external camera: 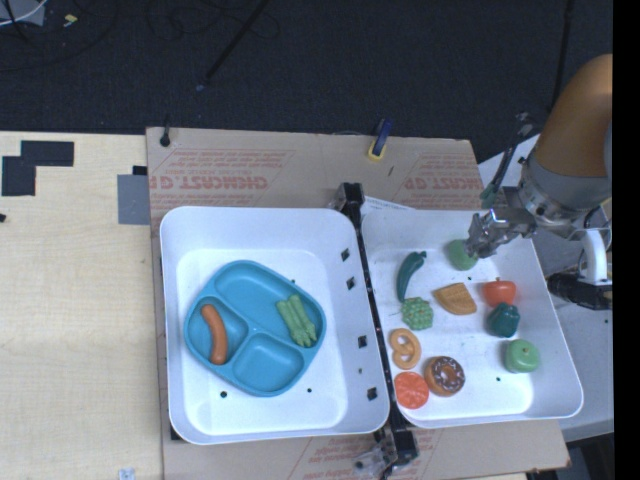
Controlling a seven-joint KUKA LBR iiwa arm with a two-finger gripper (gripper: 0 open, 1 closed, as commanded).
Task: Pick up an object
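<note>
Over the right bin (560, 368) I see my pincer (484, 238) low beside a round green piece (461, 256) at the far edge of the toy food, presumably lined up for a grasp, though its opening I cannot tell.

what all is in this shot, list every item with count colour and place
left bin: 1, white, left half of bench
right bin: 1, white, right half of bench
divided tray: 1, blue, in left bin
sausage: 1, orange-red, tray's left compartment
green beans: 1 bundle, green, tray's right compartment
chilli pepper: 1, dark green, right bin, upper left
broccoli: 1, light green, below the chilli
pretzel: 1, tan, right bin's left side
tomato slice: 1, red-orange, near front left corner
doughnut: 1, brown, beside the slice
orange wedge: 1, orange, centre
red piece: 1, red, right of the wedge
dark green piece: 1, below it
round green piece: 1, light green, right side
pale green piece: 1, by the gripper
gripper: 1, grey, over right bin's back
</note>
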